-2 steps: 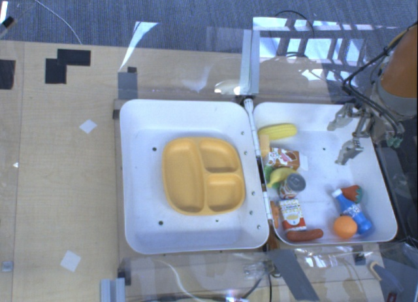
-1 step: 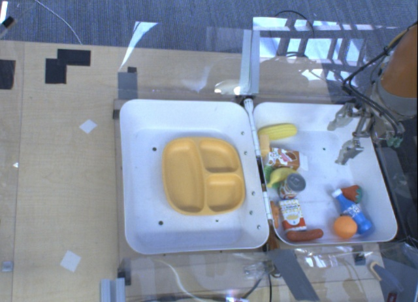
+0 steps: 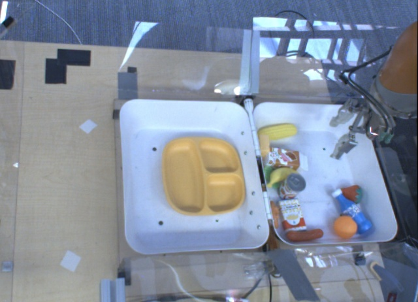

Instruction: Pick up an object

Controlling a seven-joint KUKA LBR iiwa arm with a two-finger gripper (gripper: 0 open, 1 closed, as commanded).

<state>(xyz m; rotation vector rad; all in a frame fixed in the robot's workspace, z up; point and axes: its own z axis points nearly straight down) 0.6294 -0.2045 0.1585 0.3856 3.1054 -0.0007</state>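
The pincer (image 3: 345, 131) hangs over the upper right part of the right bin (image 3: 385, 193), its two fingers spread apart with nothing between them, above bare white floor. Toys lie below and to its left: a yellow corn cob (image 3: 277, 131) near the bin's top left, a small snack packet (image 3: 283, 158) beneath it, a banana (image 3: 277, 176), a round tin can (image 3: 294, 183), a little carton (image 3: 292, 213) and a red sausage (image 3: 304, 234). In the lower right corner a blue bottle (image 3: 353, 212) lies beside an orange (image 3: 345, 227). The left bin (image 3: 137, 183) holds a yellow divided plate (image 3: 202, 175). Both bins sit on the tabletop (image 3: 59, 183).
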